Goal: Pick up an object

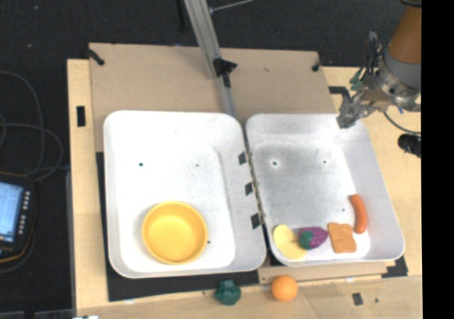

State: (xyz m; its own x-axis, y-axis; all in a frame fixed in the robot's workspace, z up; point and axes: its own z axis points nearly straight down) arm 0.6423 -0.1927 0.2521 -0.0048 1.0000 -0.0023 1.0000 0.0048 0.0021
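Camera view shows our hand (345,119) above the right bin's (312,169) far corner. We cannot tell its state. Toys lie along that bin's near edge.

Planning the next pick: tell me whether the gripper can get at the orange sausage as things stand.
Probably yes. The gripper hangs over the right bin's far corner, and the orange sausage lies uncovered by the right wall.

No text, label, brand, number or sign can be read in this view. The handheld device (13,218) at the left edge has a lit screen, but what stands on it is too small and blurred to make out — only a pale glow and some dark buttons.
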